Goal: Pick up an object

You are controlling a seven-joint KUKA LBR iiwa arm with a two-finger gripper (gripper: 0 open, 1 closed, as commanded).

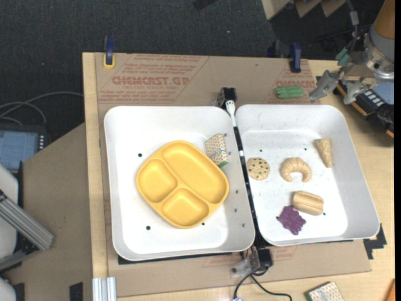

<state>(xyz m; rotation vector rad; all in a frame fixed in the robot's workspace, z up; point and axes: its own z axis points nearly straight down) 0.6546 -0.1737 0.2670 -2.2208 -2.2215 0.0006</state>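
Purple grape cluster [291,219] nearest, tan bread roll [307,202], curved golden croissant [296,168], pincer [338,83] spread, holding nothing.

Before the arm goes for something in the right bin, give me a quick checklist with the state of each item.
1. Targets in right bin: ok. Cookie, croissant, cone, bread roll and purple piece lie there.
2. Targets apart: roll and purple piece nearly touch, not ok; the rest ok.
3. Gripper above a target: not ok, it sits past the bin's far right corner.
4. Fingers open: cannot tell.
5. Gripper holding anything: cannot tell.
6. Cookie clear of wall: not ok, near the divider.
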